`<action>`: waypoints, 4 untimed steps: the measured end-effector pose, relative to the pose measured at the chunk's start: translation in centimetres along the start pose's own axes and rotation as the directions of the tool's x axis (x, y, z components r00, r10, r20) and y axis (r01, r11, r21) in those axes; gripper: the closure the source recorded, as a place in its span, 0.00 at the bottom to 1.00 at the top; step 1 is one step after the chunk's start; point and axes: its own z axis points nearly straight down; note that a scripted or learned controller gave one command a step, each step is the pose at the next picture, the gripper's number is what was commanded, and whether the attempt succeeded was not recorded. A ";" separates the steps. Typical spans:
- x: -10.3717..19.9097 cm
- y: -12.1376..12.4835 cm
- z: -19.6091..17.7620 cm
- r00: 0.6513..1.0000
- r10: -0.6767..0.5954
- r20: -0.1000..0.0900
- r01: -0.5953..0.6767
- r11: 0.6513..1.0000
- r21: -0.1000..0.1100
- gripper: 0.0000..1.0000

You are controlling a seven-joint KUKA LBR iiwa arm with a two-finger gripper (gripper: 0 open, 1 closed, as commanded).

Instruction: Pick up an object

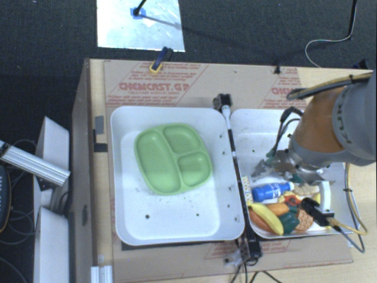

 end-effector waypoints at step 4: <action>1.1 -0.8 1.1 1.000 0.001 0.000 -0.001 1.000 0.002 0.00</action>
